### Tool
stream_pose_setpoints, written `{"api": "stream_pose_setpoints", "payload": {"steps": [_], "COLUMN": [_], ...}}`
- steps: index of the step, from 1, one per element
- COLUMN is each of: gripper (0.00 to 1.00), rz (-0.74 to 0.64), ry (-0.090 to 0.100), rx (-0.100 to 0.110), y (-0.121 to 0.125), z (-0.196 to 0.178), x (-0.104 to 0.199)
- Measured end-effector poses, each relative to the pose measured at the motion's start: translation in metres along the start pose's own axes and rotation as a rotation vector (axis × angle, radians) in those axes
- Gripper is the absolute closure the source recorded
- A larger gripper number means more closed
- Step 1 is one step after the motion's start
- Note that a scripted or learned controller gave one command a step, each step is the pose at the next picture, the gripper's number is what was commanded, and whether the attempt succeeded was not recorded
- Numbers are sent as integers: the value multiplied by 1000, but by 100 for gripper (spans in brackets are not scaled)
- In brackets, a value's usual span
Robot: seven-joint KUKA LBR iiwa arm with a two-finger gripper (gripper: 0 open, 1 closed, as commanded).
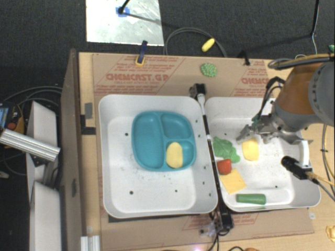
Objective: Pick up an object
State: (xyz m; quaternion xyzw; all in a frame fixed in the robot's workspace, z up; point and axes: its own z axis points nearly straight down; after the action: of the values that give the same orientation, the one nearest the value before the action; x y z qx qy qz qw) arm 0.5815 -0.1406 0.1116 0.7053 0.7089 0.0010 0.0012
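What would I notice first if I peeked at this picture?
Probably the bright teal divided plastic plate in the left white bin, with a yellow egg-shaped toy in its lower right compartment. Next, the grey arm's gripper above a yellow round toy in the right white bin.

Two smooth white plastic bins [120,192] sit on a matt brown cardboard-covered surface [157,72]. A glossy blue plastic plate [149,145] holds a smooth yellow piece [175,155]. A crinkled foil-like sheet [125,17] shines dully.
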Motion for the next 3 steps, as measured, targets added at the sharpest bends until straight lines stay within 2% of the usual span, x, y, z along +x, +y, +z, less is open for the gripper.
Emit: {"api": "stream_pose_setpoints", "payload": {"steps": [1, 2, 3], "gripper": [0, 0, 0], "rz": [2, -4, 6], "ry": [-6, 5, -5], "rx": [-14, 11, -11], "y": [11, 12, 1], "z": [-159, -33, -180], "x": [-30, 37, -12]}}
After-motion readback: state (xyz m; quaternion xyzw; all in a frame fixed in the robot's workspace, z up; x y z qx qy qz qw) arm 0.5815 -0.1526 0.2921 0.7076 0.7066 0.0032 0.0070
